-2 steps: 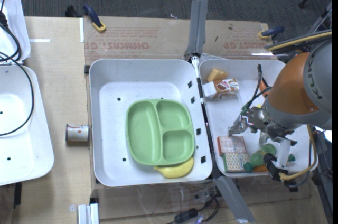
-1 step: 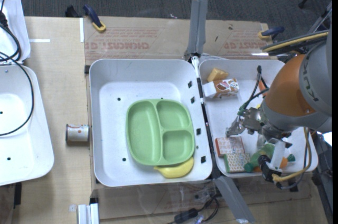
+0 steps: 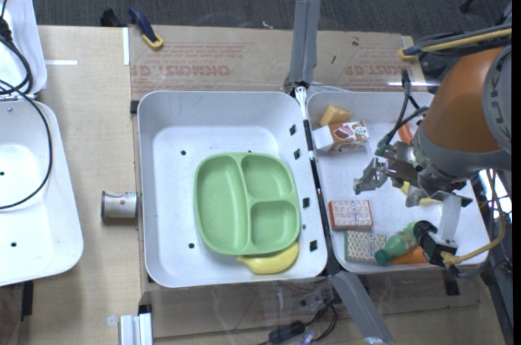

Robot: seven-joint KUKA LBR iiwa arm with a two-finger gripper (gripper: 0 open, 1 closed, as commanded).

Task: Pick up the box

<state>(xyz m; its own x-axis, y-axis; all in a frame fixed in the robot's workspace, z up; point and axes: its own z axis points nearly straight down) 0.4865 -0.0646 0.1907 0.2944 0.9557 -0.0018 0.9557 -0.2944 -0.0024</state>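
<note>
Two shallow white bins are shown side by side on a bench. In the left bin a green divided plate is seen near the middle, with a yellow banana tucked against the plate's near edge. The right bin carries the clutter: a small carton near its far left corner, a red-and-white box against its left wall towards the near side, a patterned pad just beside that box at the near edge, and a green-and-orange toy at the near right. The gripper is held above the middle of the right bin, beyond the box and apart from it; its fingers appear spread, and nothing is seen between them. The step in hand is judged to be the approach, with no grasp yet made. The next move is judged to call for a shift towards the near left wall, alignment over the box, and a descent clear of the adjoining pad.
</note>
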